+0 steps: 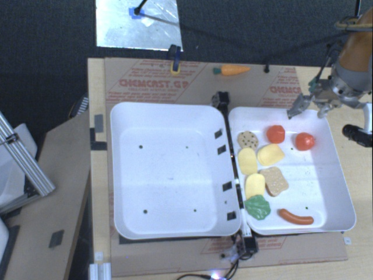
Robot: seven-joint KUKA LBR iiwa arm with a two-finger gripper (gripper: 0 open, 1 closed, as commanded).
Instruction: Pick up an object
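Two white bins sat side by side on a cardboard-covered bench; dark carpet lay behind it, with a shiny foil sheet on the floor. An orange carrot-shaped toy lay on the cardboard behind the bins. The left bin held no items. The right bin held toy food: a cookie, two red tomatoes, yellow pieces, bread slice, green broccoli, sausage. The gripper hung above the right bin's far edge, fingers spread apart, gripping nothing, apart from the food.
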